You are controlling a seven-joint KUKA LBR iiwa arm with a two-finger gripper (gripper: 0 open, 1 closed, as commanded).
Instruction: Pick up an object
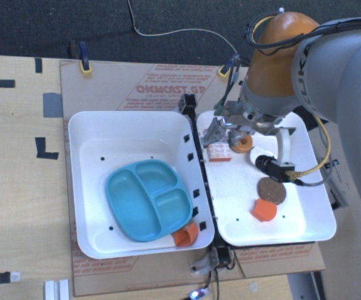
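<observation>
My gripper [220, 134] hangs low over the far left part of the right bin [305, 230]. Right below it lies a small white and red box [219, 152], close to the bin's left wall. An orange round piece [243, 144] sits just to the right of the box, partly under the wrist. Nearer the front of the same bin lie a brown disc [271, 190] and an orange block [264, 210].
The left bin [87, 136] holds a blue divided plate [148, 198], and a small orange cup-like object [186, 235] sits in its front right corner. A black divider [196, 161] runs between the bins. Brown cardboard lies under both.
</observation>
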